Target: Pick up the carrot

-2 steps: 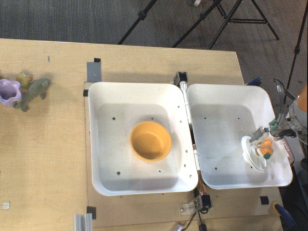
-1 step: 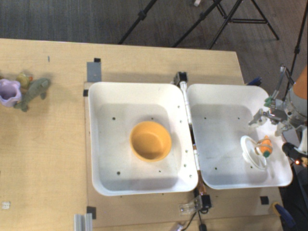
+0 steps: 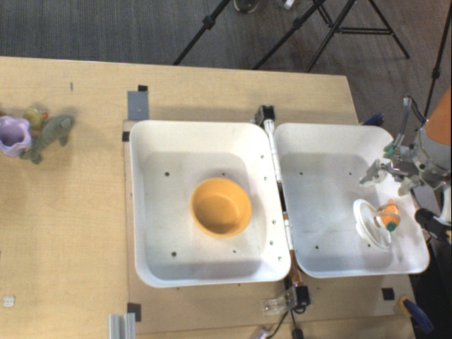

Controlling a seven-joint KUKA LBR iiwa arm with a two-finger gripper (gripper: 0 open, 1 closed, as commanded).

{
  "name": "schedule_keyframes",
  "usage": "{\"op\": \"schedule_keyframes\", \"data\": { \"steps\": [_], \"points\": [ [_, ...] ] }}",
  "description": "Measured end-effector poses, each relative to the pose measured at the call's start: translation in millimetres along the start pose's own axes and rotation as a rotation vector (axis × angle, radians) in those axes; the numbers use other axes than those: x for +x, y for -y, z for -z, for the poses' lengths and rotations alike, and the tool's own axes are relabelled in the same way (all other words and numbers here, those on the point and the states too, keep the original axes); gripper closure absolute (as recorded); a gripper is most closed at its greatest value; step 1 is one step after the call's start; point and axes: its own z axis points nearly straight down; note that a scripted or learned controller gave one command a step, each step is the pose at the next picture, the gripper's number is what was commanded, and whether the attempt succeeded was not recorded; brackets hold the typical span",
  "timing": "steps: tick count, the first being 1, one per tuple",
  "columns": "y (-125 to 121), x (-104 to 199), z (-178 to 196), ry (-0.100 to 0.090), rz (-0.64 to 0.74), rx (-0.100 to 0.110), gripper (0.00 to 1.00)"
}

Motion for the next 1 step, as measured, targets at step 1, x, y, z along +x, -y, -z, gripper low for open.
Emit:
{"op": "schedule_keyframes", "data": {
  "steps": [1],
  "points": [
    [27.6,-4.9,-19.1,0.000,-0.016,-0.001,0.00]
  ]
}}
